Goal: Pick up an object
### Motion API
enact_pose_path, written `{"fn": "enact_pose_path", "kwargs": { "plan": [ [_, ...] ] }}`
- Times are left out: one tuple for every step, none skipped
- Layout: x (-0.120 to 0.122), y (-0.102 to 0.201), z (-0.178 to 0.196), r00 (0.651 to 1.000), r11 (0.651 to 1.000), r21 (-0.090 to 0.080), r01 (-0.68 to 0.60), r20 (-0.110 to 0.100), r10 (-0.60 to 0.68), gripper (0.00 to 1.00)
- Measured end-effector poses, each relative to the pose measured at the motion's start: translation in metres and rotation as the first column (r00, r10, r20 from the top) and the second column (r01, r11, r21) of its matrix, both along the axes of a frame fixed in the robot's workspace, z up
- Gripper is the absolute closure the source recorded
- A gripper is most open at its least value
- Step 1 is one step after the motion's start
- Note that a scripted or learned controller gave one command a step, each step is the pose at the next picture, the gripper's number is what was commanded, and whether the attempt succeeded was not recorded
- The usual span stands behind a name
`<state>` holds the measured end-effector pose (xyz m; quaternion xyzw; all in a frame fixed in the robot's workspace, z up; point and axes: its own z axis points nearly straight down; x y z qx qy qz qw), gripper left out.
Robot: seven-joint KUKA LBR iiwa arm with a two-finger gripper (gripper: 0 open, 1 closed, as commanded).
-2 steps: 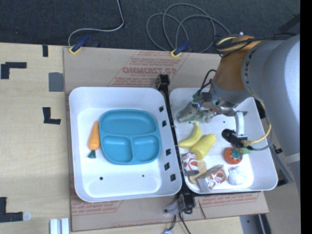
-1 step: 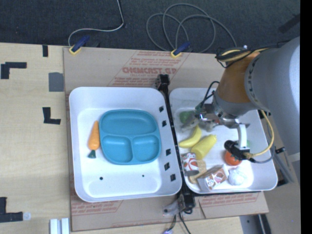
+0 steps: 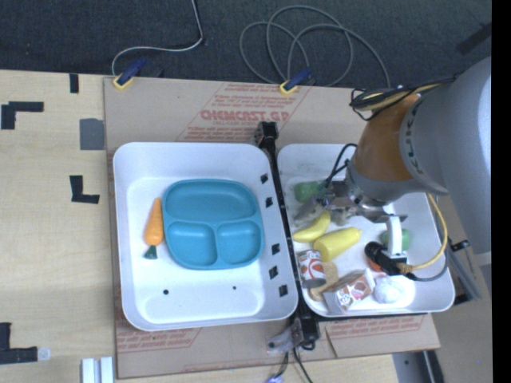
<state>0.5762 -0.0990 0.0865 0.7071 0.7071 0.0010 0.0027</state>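
Your arm (image 3: pixel 399 146) reached over the right bin (image 3: pixel 435 294), its gripper (image 3: pixel 339 202) low among the clutter, touching or just above a banana (image 3: pixel 311 228). A yellow wedge (image 3: pixel 337 242) lay just beside it. In the left bin (image 3: pixel 132 294) sat 1 blue plate (image 3: pixel 212 222) beside a carrot (image 3: pixel 153 223).

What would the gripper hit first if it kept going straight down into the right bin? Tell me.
Likely the yellow banana, which lies just below the gripper, with the green object right beside it. The slanted view hides the depth, and the arm's wrist covers the exact spot, so this is a best guess.
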Motion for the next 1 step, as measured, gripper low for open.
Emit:
{"fn": "enact_pose_path", "kwargs": {
  "plan": [
    [0.0003,-0.0005,0.0097,1.0,1.0,-0.001,0.0,0.001,0.0,1.0]
  ]
}}
